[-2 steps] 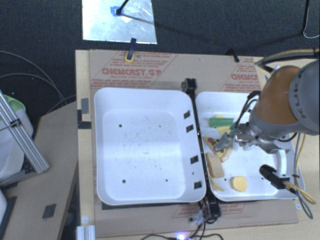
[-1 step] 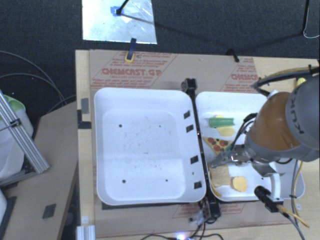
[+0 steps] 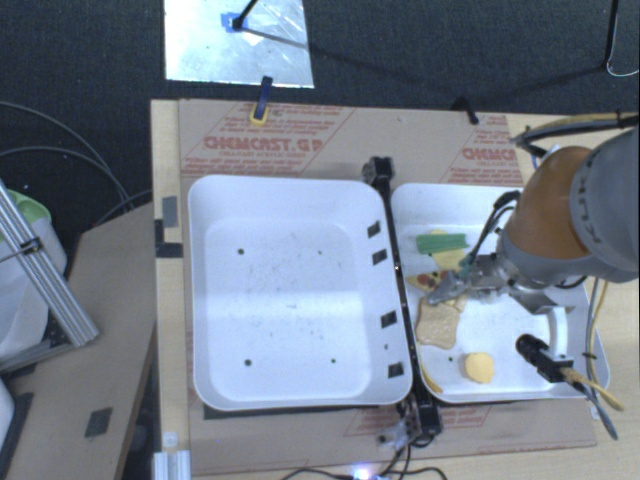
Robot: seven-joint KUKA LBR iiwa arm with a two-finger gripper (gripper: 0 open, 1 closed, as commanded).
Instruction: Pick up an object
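- While the arm (image 3: 560,218) hangs over the right bin (image 3: 500,196), keep your approach vertical.
- Its gripper (image 3: 447,286) sits low among the clutter; open or closed, you cannot tell.
- Target the tan flat piece (image 3: 437,326) just nearer.
- Avoid the green block (image 3: 441,241) farther back.

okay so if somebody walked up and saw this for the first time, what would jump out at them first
Probably the big grey arm with its orange band, reaching in from the right and hanging over the right bin, with its gripper low among the things there. Next come the bright items in that bin: a green block near the top, a tan flat piece in the middle and a small yellow object near the front.
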